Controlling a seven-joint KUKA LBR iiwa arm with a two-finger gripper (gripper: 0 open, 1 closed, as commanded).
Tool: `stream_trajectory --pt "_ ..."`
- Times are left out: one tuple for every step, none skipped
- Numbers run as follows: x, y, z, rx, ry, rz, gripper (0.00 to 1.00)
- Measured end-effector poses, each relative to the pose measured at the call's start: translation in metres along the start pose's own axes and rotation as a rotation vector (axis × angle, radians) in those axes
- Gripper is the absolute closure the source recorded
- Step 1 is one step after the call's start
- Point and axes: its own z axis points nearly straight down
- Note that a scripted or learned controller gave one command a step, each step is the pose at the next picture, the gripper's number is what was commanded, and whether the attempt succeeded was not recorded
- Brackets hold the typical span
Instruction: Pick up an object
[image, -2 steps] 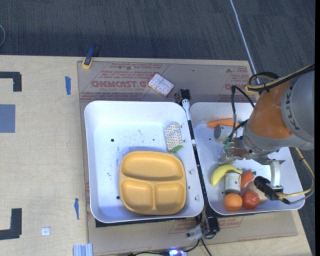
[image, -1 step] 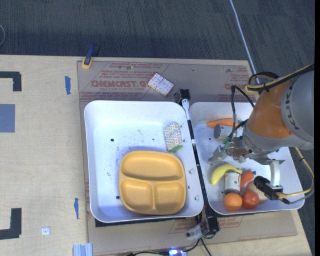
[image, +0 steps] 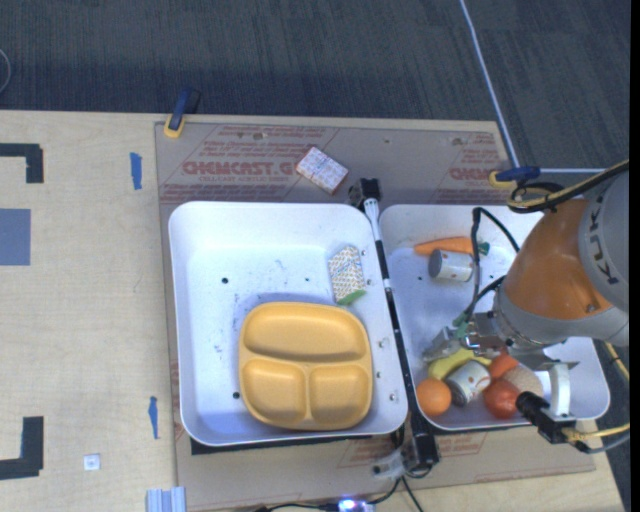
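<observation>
The end effector is seen low in the right bin over a near-side cluster of an orange, a small can and a tomato, its grip state being impossible to tell, while a yellow divided tray is held in the left bin.

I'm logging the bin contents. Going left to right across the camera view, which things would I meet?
Yellow compartment tray → patterned packet → round orange fruit → grey cylinder can → red tomato-like fruit → orange-banded arm.
</observation>
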Motion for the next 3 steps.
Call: stream_trajectory --pt "-0.001 0.002 -0.011 -0.006 -0.002 0.001 1.0" --pt "-0.003 0.094 0.0 -0.002 -0.001 -0.002 1.0" --pt "-0.038 0.139 0.001 0.006 0.001 -0.002 1.0"
